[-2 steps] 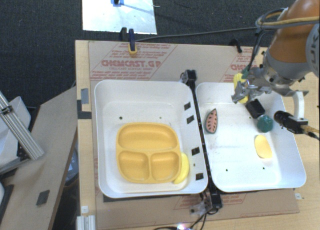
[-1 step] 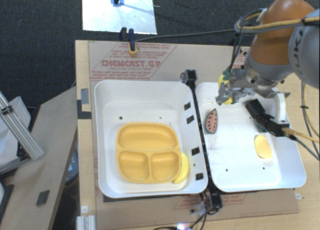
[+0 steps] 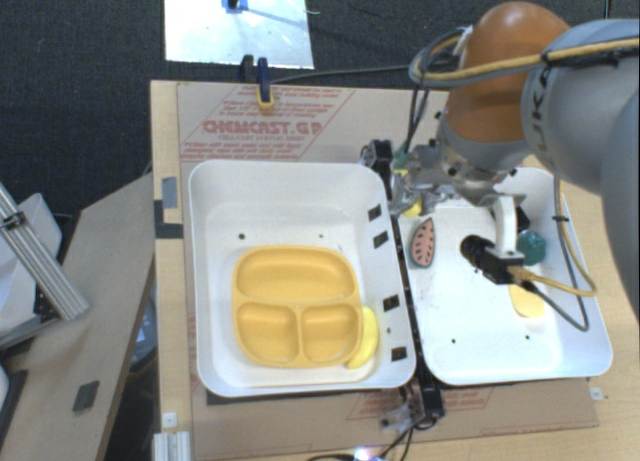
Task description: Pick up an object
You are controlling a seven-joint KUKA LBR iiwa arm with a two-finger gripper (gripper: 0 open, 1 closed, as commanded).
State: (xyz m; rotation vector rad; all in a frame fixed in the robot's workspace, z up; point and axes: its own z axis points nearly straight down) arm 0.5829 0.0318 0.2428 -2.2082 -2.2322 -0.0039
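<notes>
Gripper [image 3: 408, 189] hung at the far corner of the right bin [image 3: 480, 349], its state impossible to tell. A watermelon slice [image 3: 423, 241] lay just beside it, and a teal piece [image 3: 532, 245] lay farther off.

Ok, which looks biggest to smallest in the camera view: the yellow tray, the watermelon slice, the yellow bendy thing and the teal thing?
1. yellow tray, by far the largest.
2. watermelon slice and yellow bendy thing look about alike, so I won't rank them.
3. teal thing, smallest, though part of it may be hidden.
</notes>
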